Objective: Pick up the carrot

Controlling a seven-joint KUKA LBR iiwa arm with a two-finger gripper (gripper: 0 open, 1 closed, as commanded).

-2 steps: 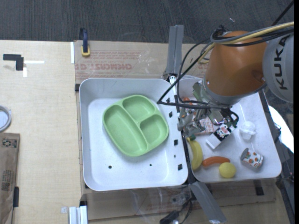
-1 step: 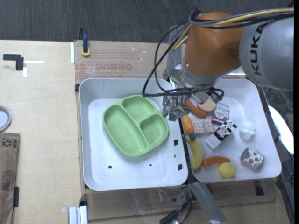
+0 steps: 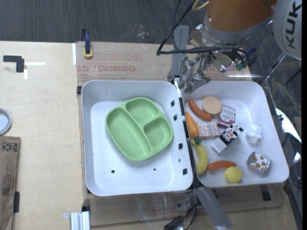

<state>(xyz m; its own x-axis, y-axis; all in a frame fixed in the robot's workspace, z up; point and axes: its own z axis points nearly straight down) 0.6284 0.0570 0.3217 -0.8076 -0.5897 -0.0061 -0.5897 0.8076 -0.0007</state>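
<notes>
1. Far L of bench [image 3: 38, 128]: tape roll [image 3: 2, 122] at the edge, brown paper bag [image 3: 8, 176] w/ recycle mark below it.
2. L bin [image 3: 96, 176] holds a green 3-compartment plate [image 3: 139, 127].
3. R bin [image 3: 276, 128], along its L wall: carrot [image 3: 192, 125], orange, lying lengthwise; sausage [image 3: 199, 110] just above it, banana [image 3: 201, 158] just below, snack packet [image 3: 208, 128] touching its R side.
4. Further R: round cracker-like disc [image 3: 212, 104], black/white carton [image 3: 229, 135], red chili [image 3: 221, 165], lemon [image 3: 233, 174], strawberry-print cup [image 3: 259, 162].
5. My gripper [image 3: 192, 80] hangs over the R bin's top L corner, above the carrot, not touching; open or closed, can't tell.
6. Cardboard [image 3: 124, 61] behind bins, mirrored print, unreadable. "KU" on my arm [image 3: 290, 23].
</notes>
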